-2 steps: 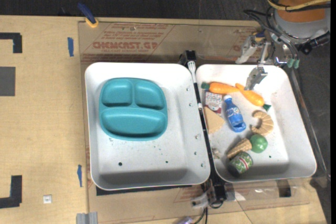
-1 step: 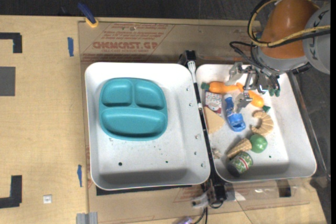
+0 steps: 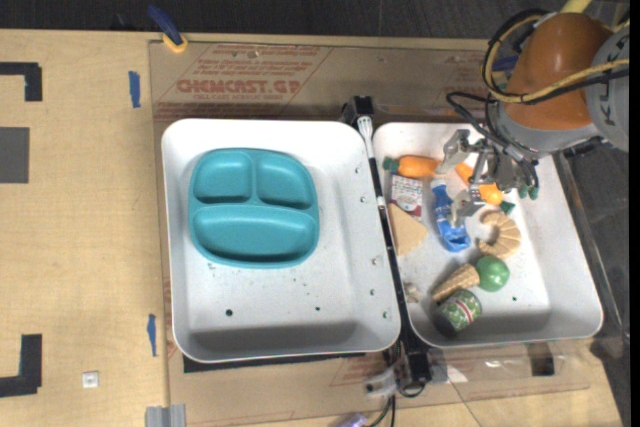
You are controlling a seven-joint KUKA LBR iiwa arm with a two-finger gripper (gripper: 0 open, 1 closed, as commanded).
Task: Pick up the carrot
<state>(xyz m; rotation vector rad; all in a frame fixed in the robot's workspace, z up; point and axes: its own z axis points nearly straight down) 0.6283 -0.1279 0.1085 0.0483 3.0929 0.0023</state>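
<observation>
The carrot (image 3: 420, 166) is orange with a green top at its left end. It lies flat near the back of the right bin (image 3: 565, 300), close to the divider between the bins. My gripper (image 3: 492, 173) hangs over the back right part of that bin, roughly a carrot's length to the right of the carrot. A second small orange piece with a green tip (image 3: 490, 194) lies directly beneath the gripper, partly hidden by it. Nothing visibly hangs from the gripper.
Crowding the right bin are a blue toy (image 3: 447, 217), a red-and-white packet (image 3: 405, 193), a tan wedge (image 3: 410, 235), a ridged pastry (image 3: 502, 235), a green ball (image 3: 492, 273), a cone (image 3: 455, 281) and a green can (image 3: 460, 311). A teal divided plate (image 3: 253, 205) lies in the left bin (image 3: 200, 315).
</observation>
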